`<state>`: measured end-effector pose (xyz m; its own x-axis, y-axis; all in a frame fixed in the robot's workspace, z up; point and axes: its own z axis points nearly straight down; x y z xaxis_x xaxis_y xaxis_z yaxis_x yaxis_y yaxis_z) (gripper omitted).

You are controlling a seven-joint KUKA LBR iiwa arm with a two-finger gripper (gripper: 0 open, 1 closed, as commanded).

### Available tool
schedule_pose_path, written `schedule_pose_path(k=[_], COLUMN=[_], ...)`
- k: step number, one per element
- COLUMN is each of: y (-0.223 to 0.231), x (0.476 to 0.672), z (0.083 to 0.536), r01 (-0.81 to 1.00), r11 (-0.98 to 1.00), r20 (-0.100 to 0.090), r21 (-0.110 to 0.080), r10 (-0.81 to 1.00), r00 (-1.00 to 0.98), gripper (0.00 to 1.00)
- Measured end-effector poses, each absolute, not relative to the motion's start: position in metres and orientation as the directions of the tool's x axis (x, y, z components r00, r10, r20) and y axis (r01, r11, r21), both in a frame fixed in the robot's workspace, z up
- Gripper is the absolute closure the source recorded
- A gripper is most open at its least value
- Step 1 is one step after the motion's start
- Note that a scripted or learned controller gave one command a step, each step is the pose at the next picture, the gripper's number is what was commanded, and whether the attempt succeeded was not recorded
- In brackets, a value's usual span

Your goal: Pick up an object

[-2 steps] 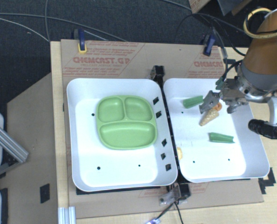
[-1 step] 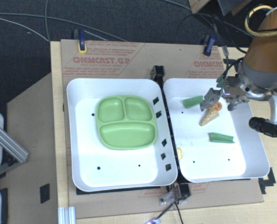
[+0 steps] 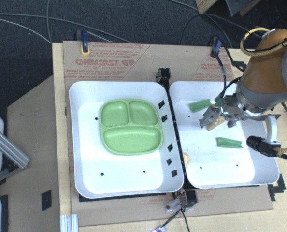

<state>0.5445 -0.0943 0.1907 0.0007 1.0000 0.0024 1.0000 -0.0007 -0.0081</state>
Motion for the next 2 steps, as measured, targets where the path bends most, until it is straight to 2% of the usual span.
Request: schedule_pose_path(k=[2], y=[-0.091], x=[0.539], z=[0.101], r01=[1.000], r11=[0.000], r20=[0.003], r21=[-0.008], r10=[1.000], r00=[0.000], gripper=[0.00])
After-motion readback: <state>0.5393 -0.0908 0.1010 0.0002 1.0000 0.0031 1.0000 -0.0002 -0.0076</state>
